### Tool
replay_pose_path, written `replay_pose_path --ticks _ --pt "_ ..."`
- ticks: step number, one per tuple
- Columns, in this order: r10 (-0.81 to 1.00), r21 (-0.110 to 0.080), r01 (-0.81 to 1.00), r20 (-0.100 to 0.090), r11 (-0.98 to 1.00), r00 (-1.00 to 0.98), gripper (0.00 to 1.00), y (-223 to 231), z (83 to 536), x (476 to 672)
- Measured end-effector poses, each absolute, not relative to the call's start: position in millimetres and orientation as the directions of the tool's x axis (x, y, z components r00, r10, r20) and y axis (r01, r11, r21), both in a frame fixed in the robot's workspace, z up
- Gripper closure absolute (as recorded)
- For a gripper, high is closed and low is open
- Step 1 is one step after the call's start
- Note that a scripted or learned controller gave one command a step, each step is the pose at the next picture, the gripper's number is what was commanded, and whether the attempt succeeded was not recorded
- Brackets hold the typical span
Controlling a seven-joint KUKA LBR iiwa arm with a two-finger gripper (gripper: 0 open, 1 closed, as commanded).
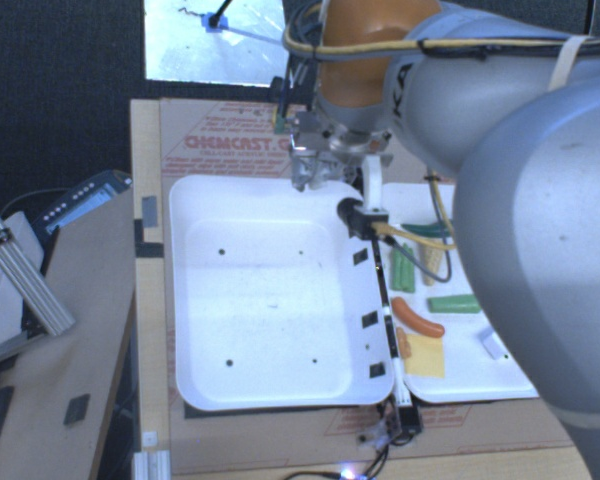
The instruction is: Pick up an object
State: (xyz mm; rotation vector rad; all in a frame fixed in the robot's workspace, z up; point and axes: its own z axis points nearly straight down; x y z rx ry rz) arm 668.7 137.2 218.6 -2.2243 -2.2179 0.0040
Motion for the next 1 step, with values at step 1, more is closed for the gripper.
replay_pose_path --ticks 1 --pt "1.0 0.016 1.0 0.004 0.005 -0.005 1.0 150.5 352.5 667.1"
